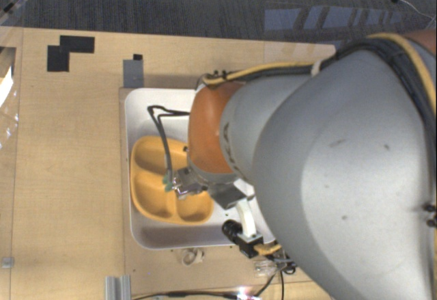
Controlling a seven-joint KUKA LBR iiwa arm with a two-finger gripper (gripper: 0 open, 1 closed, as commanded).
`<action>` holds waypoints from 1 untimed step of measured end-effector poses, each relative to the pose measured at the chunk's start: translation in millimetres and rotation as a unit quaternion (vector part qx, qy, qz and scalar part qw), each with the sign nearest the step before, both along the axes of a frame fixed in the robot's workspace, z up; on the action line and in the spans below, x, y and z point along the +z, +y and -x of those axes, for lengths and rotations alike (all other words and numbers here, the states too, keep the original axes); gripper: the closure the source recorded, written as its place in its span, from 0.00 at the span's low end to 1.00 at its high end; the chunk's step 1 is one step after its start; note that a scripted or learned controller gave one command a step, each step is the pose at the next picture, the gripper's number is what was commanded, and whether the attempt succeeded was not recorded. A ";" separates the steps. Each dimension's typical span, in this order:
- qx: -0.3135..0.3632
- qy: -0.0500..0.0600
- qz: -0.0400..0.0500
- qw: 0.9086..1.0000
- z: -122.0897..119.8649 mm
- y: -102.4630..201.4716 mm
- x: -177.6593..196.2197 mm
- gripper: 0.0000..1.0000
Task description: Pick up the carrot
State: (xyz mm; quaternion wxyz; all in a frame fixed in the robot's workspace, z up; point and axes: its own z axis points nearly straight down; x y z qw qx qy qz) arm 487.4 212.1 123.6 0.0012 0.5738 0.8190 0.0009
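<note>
On your left, a yellow bowl (160, 186) sits in the white bin (136, 114); no carrot is visible from here. To the right, the arm (328, 155) covers the gripper, so I cannot tell its state. You risk a blind grab hitting the bowl.
</note>
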 end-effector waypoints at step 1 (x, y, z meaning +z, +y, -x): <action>-0.158 -0.002 -0.002 0.987 -1.0 15.0 84.0 1.00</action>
